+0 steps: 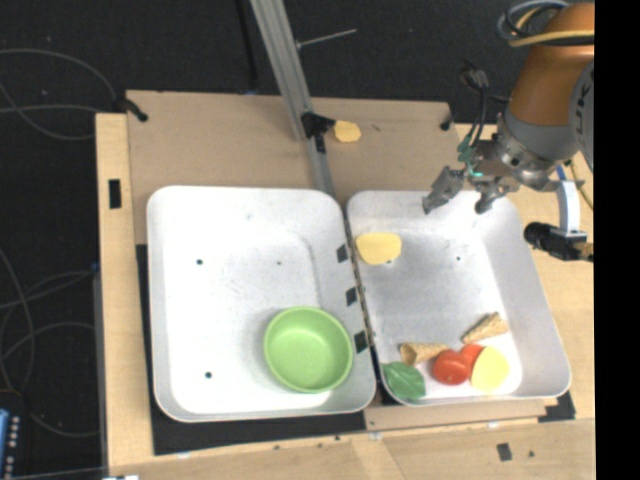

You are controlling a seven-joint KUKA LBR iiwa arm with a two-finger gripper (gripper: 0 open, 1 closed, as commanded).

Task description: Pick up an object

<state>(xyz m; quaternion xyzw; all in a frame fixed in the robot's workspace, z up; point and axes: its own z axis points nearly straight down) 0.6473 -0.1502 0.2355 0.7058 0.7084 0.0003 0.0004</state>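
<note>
Pale-yellow disc [379, 247]: lies alone near the upper-left corner of the right bin [530, 278], close to the divider. Gripper [463, 197]: hovers over the bin's far rim, fingers spread, nothing between them. Other stock: red piece [451, 366], yellow piece [489, 369], green piece [404, 379] and tan wedges [483, 329], crowded at the near edge; green bowl [307, 348] in the left bin [200, 268]. Recommended: choose the isolated disc, centre above it, descend straight, close across its width.

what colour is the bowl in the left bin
Light green; the bowl shows clearly in the camera view.
</note>
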